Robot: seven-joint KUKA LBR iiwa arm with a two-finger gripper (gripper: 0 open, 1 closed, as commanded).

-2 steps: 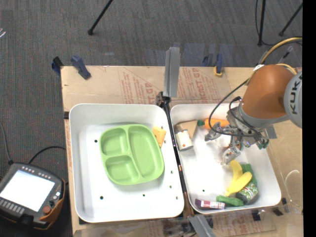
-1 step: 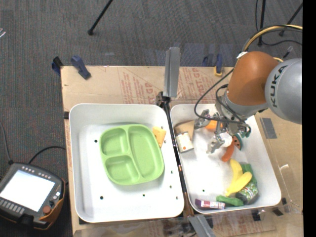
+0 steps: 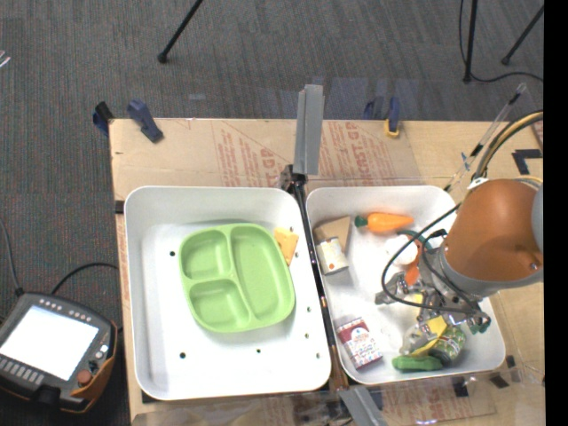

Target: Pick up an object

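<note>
So, tool (image 3: 432, 318) low in right white bin (image 3: 461, 204), over crinkly clear bag of yellow-green stuff (image 3: 435, 340) in near-right corner. Can't tell whether it's open or gripping. Bag looks light, soft, slippery; best pinched across bunched middle, film may slide

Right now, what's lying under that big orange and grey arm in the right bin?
A clear bag with yellow and green contents and a green pod-like toy poke out beneath the arm. Anything directly under its wrist is covered.
</note>
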